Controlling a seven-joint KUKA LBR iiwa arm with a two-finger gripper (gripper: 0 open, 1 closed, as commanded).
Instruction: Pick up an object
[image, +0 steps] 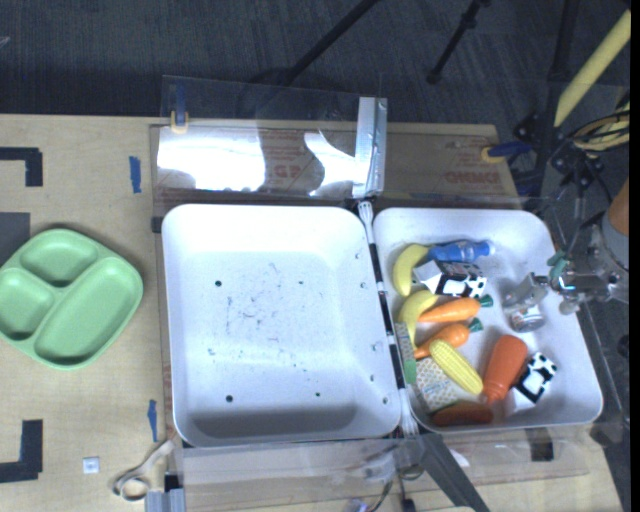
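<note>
The right bin (570, 400) holds a heap of toys: two yellow bananas (407, 266), an orange carrot (450, 310), a corn cob (455, 367), an orange-red bottle shape (503, 366), a blue bottle (462, 250) and two black-and-white pieces (537, 377). My gripper (523, 306) reaches in from the right and hangs over bare bin floor just right of the heap. It is open, with nothing between its grey fingers (519, 292). It is near the carrot tip and above the orange-red bottle shape but touches neither.
The left bin (200, 240) sits beside the right one, with a dividing rim (385, 320) between them. A green sectioned plate (66, 297) lies on the bench at the far left. A clear plastic panel (270, 150) stands behind the bins. Cables hang at the right.
</note>
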